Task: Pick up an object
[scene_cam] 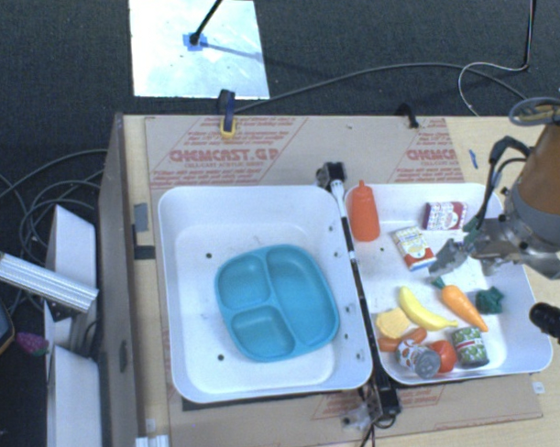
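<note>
The end effector (449,258) hangs low in the right bin (532,347) beside the carrot (463,305); its grip is too blurred to judge. Nearby lie a banana (421,309), cans and cartons. The left bin (185,267) holds a blue divided tray (275,301).

2 white bins (186,295), 1 blue tray (275,301), 1 banana (422,310), 1 carrot (464,306), 2 cans (470,346)
</note>
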Controlling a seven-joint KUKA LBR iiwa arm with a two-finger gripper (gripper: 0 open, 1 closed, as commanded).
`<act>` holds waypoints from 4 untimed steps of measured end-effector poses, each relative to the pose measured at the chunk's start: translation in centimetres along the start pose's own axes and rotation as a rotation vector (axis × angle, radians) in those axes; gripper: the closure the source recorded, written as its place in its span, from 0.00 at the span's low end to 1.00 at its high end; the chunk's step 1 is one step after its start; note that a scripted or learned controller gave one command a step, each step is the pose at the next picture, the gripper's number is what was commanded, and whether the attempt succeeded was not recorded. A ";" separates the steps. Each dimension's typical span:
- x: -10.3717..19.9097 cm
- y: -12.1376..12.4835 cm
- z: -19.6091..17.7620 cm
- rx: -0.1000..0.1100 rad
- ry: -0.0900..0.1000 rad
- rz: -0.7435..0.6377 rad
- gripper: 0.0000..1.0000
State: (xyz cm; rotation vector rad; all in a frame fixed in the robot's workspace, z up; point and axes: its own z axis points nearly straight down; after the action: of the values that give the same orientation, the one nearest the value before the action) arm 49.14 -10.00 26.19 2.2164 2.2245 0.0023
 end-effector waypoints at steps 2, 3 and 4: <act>-7.3 3.0 17.8 0.001 -0.001 0.003 0.00; -7.3 3.1 16.7 -0.002 -0.001 0.001 1.00; 0.3 8.1 17.8 0.000 0.001 -0.001 1.00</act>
State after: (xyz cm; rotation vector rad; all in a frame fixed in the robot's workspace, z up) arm 57.25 -9.69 8.44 2.2157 2.2267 0.0038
